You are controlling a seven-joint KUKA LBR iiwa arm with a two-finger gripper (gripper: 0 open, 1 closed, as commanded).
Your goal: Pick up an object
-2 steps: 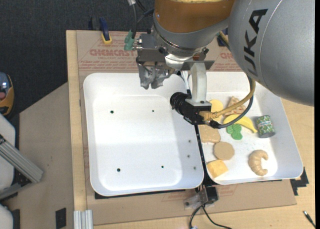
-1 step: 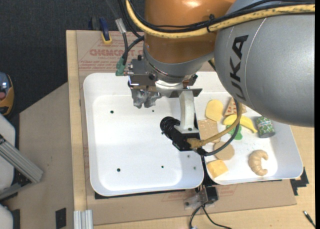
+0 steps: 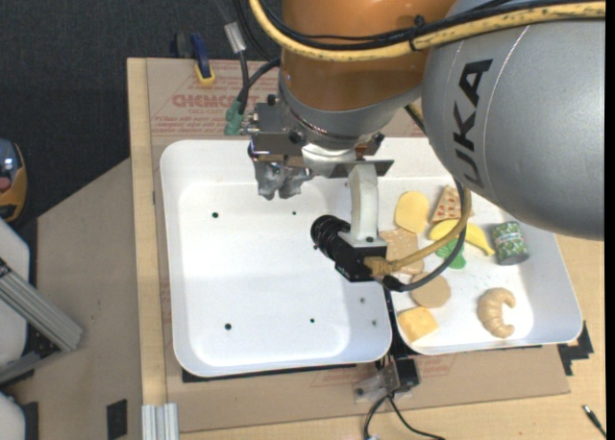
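My gripper [image 3: 280,184] hangs over the far part of the left bin [image 3: 240,332], near its back wall, under the big orange wrist. It looks open, and only the white bin floor shows between its fingers. The objects lie in the right bin [image 3: 553,328]: a yellow slice [image 3: 412,209], a pizza wedge [image 3: 446,205], a banana [image 3: 459,232], a green can [image 3: 509,242], a croissant [image 3: 497,311], a cheese cube [image 3: 416,323] and a tan cookie [image 3: 433,292]. All of them lie well right of the gripper.
A black cable fitting [image 3: 338,244] from the arm hangs over the divider between the bins. The arm's body hides the back of the right bin. Both bins rest on a cardboard sheet [image 3: 144,188].
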